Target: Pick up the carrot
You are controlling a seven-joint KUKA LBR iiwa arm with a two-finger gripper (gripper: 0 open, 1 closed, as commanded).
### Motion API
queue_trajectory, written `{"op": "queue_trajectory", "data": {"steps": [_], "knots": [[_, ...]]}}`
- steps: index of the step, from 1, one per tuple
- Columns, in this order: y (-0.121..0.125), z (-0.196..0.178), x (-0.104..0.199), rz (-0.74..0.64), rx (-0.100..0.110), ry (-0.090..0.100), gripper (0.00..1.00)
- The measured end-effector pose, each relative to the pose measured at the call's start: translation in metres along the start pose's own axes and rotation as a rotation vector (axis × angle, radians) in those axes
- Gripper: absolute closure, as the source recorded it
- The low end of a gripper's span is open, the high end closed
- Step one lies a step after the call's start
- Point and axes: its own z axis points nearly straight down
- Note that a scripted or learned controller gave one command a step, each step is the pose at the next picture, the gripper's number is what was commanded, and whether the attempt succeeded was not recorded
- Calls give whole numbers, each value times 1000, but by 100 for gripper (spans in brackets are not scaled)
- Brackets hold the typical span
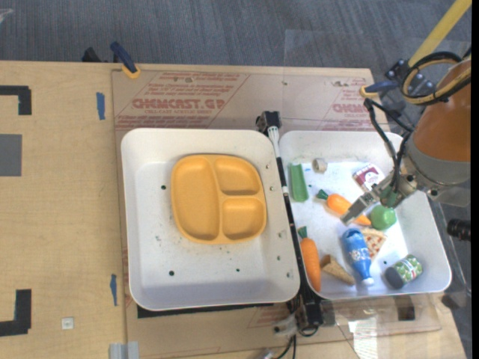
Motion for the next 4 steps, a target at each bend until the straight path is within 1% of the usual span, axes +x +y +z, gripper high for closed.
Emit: {"op": "queue_trajectory", "data": {"steps": [1, 2, 3, 4], "knots": [[10, 82, -28, 241, 7, 6, 0], [15, 125, -53, 596, -6, 0, 0], [17, 112, -55, 593, -11, -5, 100], [86, 25, -6, 680, -6, 3, 100]]}}
